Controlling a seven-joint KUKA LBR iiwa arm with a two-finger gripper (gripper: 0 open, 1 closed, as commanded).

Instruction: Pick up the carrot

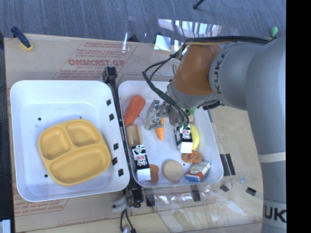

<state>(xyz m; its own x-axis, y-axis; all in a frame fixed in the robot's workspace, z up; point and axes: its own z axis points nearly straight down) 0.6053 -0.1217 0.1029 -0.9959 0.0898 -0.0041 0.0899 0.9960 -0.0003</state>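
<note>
A grey arm with an orange band reaches from the right over two shallow white bins set side by side on a cardboard-covered surface. Its pincer hangs low in the right bin, with the small carrot directly at its tip; the orange root appears to sit between the metal fingers, though the angle leaves it unclear whether they are closed on it or merely straddling it. Just left of the pincer lies a larger orange-red piece of play food. Nearby rest a banana, a pretzel, two small milk cartons, an egg-like round and a small red-and-white box. The left bin holds a yellow divided plate.
</note>
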